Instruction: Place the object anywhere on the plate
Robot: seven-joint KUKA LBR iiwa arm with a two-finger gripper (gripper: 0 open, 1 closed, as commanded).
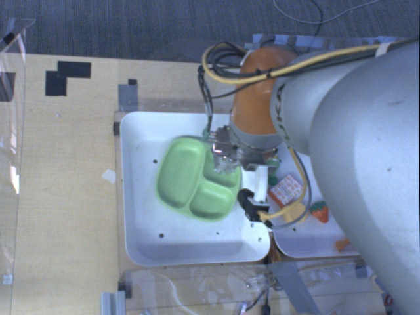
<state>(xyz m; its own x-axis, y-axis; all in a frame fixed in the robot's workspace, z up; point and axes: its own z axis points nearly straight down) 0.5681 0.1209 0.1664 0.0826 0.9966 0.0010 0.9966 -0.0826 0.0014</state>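
- Camera view, from above the table (65, 176): your arm (354, 149) reaches in from the right, its orange band (259, 97) above the wrist hanging over the seam between the two white bins.
- You see the hand (224, 157) poised over the right edge of the green plate (193, 179), low over the small far-right compartment. From this angle you cannot tell whether it is wide, narrow or carrying anything.
- The plate lies in the left bin (141, 235), a divided dish with one long compartment on the left and two smaller ones on the right, all bare where visible. It sits toward the bin's right side, likely so a short reach from the other bin covers it.
- Your object cannot be picked out with certainty. Loose items lie in the right bin (308, 245), partly hidden under the arm: a red-and-white packet (286, 189), an orange-red piece with a green top (319, 211), and a small orange scrap (342, 245) nearer you.
- Judging by the hand's position above the plate, you are likely at the release stage, though nothing is on the plate yet.
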